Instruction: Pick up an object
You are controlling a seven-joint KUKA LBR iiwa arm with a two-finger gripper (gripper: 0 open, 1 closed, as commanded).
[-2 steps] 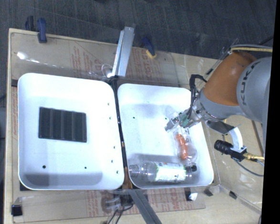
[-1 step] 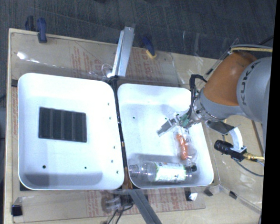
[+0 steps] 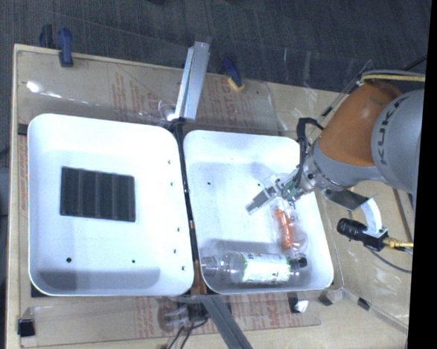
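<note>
Lying just below gripper (image 3: 271, 197): orange bottle (image 3: 286, 228)

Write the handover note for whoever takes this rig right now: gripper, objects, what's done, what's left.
Gripper: low in the right bin, just above the orange-filled tube; finger state unclear, nothing seen held.
Clear bottle: lying on its side along the right bin's near wall.
Dark ridged block: flat in the left bin.
Done: nothing lifted.
Left: grasp one object and raise it.

Glossy white plastic bins (image 3: 102, 136); clear plastic bottle (image 3: 253, 268).
</note>
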